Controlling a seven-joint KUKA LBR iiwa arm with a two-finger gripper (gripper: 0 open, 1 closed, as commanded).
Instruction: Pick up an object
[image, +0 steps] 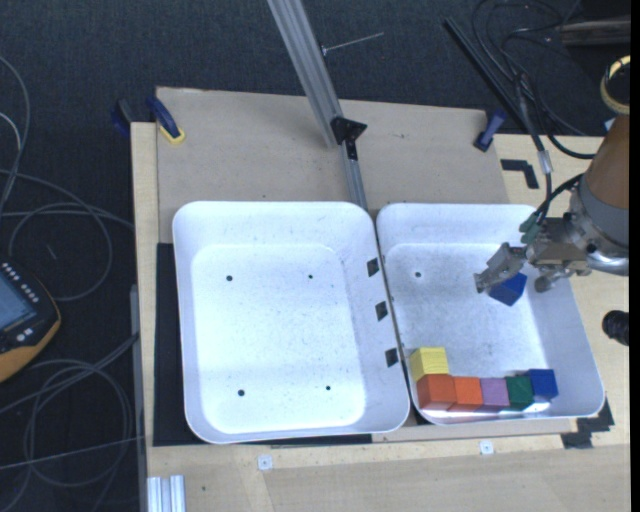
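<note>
Tool (512, 272) is gripping a blue block (511, 290) above the right bin (570, 330), at 3 o'clock.

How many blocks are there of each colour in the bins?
Yellow block: 1
Orange block: 1, with a second orange one beside it: 2
Purple block: 1
Green block: 1
Blue block: 1, plus one at the end effector: 2
Total: 7 blocks, all in the right bin.
</note>
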